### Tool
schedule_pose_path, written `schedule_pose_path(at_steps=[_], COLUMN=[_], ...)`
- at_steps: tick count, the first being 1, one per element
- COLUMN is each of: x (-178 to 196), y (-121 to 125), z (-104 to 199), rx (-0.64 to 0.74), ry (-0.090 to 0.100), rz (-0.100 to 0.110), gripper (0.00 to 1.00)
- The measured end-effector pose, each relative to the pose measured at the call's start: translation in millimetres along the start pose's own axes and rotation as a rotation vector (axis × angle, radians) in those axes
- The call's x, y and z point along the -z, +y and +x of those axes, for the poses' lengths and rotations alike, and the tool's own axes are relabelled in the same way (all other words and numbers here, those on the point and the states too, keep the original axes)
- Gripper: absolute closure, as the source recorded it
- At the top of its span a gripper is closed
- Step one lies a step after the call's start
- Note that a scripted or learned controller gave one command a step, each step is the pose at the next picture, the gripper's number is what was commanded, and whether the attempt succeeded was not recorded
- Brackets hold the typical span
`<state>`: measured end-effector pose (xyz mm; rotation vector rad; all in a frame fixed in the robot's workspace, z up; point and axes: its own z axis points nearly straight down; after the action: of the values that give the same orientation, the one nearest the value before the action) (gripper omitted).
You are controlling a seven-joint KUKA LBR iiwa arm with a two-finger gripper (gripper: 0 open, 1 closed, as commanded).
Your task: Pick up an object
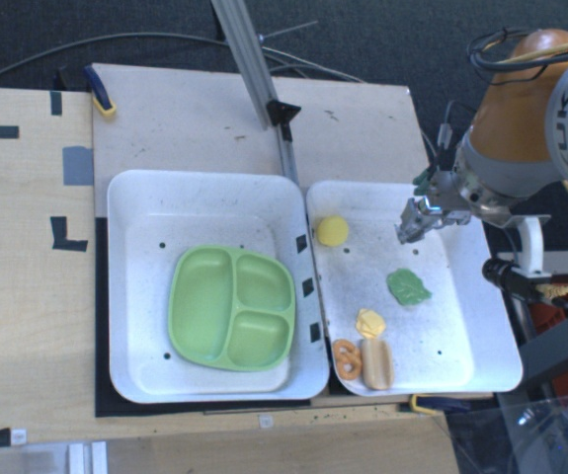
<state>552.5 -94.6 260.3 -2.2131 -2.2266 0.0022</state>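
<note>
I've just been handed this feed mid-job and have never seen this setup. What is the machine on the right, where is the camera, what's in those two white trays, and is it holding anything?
You have one camera, fixed above the bench and looking down at a slant. The grey and orange thing coming in from the right of the picture is a robot arm; its gripper sits at the end, over the far part of the right bin.

Two shallow white bins sit side by side. The left bin holds a green divided plate. The right bin holds small toy foods: a yellow ball, a green leafy piece, a small yellow piece, a pretzel and a hot dog.

I see nothing between the gripper's fingers, so nothing looks picked up yet. The picture is too coarse to say more about the gripper.
</note>
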Motion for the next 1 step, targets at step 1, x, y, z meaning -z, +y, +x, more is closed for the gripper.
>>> schedule_pose_path(at_steps=[1], x=[3.0], y=[13.4], z=[47.1], rx=[0.001], ry=[0.001], rz=[-0.002], gripper=[1.00])
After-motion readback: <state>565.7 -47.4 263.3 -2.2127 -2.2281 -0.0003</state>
